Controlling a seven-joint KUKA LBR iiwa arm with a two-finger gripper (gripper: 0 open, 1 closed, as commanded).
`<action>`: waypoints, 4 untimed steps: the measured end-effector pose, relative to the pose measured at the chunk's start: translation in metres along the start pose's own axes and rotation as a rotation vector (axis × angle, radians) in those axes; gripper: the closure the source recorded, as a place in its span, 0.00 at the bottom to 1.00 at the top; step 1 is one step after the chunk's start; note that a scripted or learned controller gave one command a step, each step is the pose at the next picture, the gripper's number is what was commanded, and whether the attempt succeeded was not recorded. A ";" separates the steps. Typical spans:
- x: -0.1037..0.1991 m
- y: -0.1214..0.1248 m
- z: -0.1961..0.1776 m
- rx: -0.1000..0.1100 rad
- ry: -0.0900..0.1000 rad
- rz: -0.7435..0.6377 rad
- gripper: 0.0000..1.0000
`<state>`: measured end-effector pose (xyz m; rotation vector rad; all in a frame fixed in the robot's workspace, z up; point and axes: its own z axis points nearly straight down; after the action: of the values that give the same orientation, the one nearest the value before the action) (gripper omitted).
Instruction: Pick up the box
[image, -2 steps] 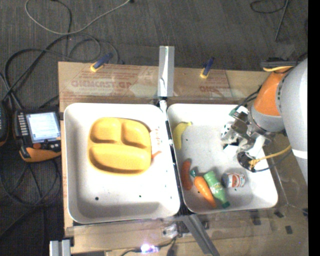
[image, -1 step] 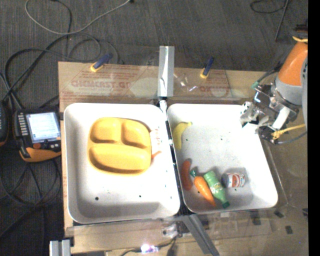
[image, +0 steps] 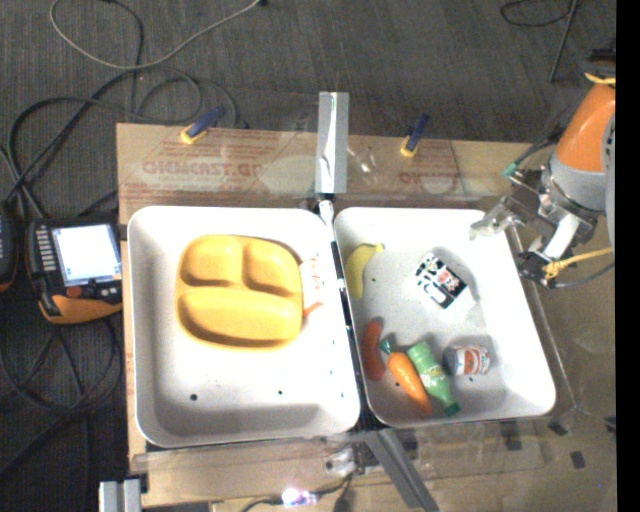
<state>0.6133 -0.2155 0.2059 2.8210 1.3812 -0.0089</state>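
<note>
at the bench's right edge, the arm reached in with its orange band uppermost, and the gripper hung over the upper right rim of the right bin, outside the cluster of objects. whether its fingers were wide or narrow could not be told from this slant. the box (small, black and white, tilted on a diagonal) lay on the floor of the right bin, in its upper middle part, well apart from the gripper and touching nothing else. a yellow banana rested against that bin's left wall, level with the box. lower down lay a red sausage-like piece, an orange carrot, a green bottle just beside the carrot, and a small can on its side near the bottle's top. the left bin held a yellow compartment tray in its upper half. a handheld screen device sat on the floor left of the bench.
</note>
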 end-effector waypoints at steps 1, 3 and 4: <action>-0.023 -0.041 0.079 -0.008 0.008 0.025 0.00; -0.022 -0.039 0.093 -0.066 0.016 -0.557 0.00; -0.024 -0.039 0.085 -0.044 0.008 -0.612 0.00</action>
<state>0.5669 -0.2106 0.1213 2.2498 2.1433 0.0317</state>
